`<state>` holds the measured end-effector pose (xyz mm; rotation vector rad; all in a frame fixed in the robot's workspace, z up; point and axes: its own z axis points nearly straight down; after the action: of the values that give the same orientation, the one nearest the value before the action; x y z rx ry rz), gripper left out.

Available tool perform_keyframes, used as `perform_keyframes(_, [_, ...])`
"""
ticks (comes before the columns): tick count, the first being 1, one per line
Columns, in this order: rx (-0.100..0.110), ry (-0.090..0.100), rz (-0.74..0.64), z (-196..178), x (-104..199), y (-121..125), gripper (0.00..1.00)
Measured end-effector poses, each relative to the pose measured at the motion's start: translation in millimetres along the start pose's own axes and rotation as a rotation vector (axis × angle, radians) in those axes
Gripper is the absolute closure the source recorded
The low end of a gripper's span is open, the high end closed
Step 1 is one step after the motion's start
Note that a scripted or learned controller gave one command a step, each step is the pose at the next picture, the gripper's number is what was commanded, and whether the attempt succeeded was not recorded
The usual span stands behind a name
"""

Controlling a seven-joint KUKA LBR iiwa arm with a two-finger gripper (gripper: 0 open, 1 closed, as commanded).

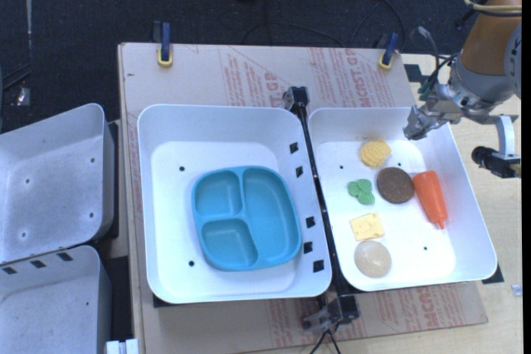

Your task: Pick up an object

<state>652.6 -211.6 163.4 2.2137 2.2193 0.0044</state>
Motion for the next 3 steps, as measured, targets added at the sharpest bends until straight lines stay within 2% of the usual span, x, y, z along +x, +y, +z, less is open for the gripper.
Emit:
perform_keyframes(1, [-0.002,-0.001,0.001,-62.8,-6.9,1.9,1.0])
perform_keyframes(2, [0.004,0.001,0.0,-65.4,-6.6,2.8,1.0])
perform_keyframes(3, [0.008,0.004,-0.004,-56.7,43.2,-3.4,1.0])
